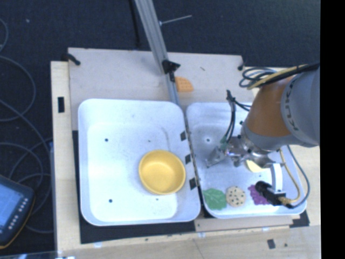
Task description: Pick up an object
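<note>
Two bins, yellow bowl left, cookie right

1. No text, label, brand, number or sign can be read anywhere in the camera view
2. The screen at the lower left edge glows bluish, but whatever it displays is too blurred to make out
3. The small dark tags on the tabletop rim carry no legible marks
</note>
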